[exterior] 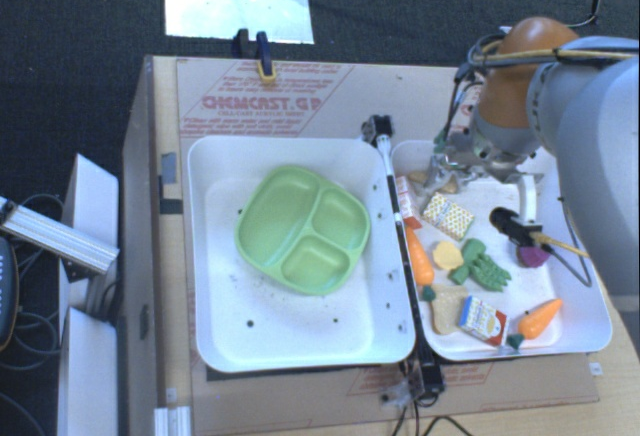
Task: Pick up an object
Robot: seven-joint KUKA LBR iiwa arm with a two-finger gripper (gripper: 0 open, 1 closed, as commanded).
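Observation:
The right bin [590, 329] holds several toy foods. Among them are a yellow checkered waffle [448, 216], an orange carrot [420, 257] along the divider, a yellow piece [447, 255], a green toy [481, 266], a purple eggplant [531, 253], a second carrot [540, 317] and a red-and-white carton [482, 318]. My gripper [440, 174] hangs low over the far left corner of this bin, just beyond the waffle. I see nothing clearly held in it.
A green divided plate [303, 227] lies in the left bin [225, 324]. A small red-and-white packet [402, 199] rests by the divider between the bins. The grey arm [585, 114] covers the right bin's far right corner. A clamp [264, 59] sits at the bench's far edge.

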